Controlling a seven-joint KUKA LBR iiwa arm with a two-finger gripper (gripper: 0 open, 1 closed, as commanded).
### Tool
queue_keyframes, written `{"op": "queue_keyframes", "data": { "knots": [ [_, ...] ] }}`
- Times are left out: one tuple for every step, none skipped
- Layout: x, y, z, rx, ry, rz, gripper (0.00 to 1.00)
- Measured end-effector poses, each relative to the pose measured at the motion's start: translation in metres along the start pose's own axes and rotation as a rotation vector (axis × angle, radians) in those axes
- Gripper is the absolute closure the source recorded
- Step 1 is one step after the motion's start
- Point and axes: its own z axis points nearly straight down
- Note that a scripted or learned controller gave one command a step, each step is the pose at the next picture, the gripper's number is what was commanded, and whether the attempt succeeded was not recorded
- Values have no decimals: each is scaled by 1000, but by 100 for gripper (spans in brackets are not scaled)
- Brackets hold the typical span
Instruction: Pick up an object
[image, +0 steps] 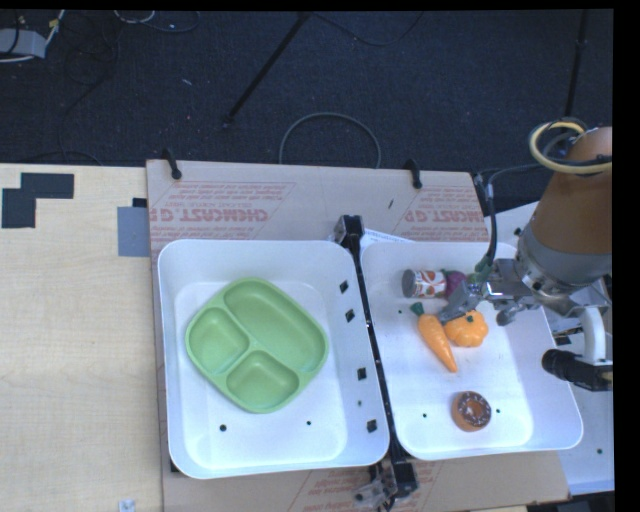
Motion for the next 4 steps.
{"op": "queue_keyframes", "data": {
  "knots": [
    [-6, 2, 46, -2, 0, 0, 0],
    [-13, -4, 96, -2, 0, 0, 0],
    [-15, -3, 84, -4, 0, 5, 100],
    [-18, 6, 26, -13, -3, -1, 100]
  ]
}}
